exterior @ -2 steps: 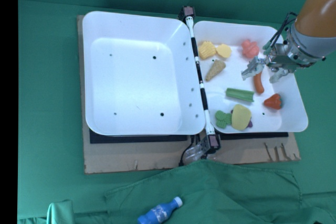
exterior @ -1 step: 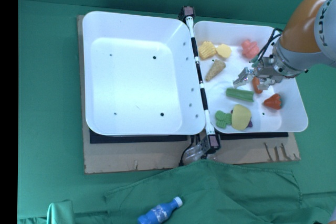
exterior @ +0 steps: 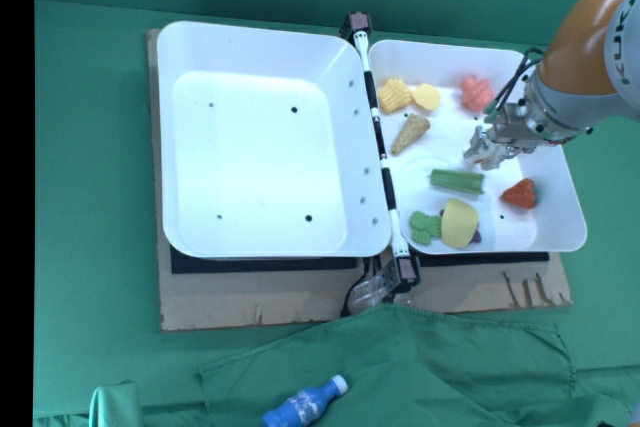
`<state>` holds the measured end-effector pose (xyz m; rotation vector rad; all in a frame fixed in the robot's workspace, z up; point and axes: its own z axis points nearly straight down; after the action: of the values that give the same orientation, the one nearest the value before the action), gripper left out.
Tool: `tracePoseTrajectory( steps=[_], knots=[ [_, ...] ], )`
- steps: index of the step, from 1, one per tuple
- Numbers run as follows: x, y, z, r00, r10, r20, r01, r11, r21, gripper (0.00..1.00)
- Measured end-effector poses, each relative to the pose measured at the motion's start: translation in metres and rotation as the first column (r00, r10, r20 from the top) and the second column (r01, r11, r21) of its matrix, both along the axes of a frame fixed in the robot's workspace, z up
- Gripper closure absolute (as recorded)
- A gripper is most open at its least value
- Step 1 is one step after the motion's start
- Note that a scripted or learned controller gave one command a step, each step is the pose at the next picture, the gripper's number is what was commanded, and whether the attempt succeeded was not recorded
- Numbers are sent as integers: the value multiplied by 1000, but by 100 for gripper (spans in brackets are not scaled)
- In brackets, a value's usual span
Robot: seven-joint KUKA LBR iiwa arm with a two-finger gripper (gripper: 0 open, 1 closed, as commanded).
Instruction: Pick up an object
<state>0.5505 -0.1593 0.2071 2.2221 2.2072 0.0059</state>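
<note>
Now | gripper (exterior: 484, 149) state unclear | above celery stick (exterior: 457, 181) | strawberry (exterior: 519, 194), pink toy (exterior: 476, 92) near

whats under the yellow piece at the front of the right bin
The yellow piece lies partly over a green leafy toy, with something dark poking out at its right edge. Whatever else it covers is hidden.

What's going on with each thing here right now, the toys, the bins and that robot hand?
Gripper: low in the right bin, nothing seen held.
Green stick: lying flat, just below the gripper.
Red piece: resting free.
Cone: on its side.
Right bin: holds all the toys.
Bottle: lying on the cloth, outside the bins.
</note>
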Motion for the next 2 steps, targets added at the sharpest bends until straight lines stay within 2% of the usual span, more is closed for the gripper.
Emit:
tracePoseTrajectory(
  steps=[1, 2],
  knots=[
    [-4, -14, 98, 1000, 3, 5, -3, 1000, -2, 100],
    [39, -14, 106, 1000, 5, -1, -5, 1000, 1, 100]
  ],
)
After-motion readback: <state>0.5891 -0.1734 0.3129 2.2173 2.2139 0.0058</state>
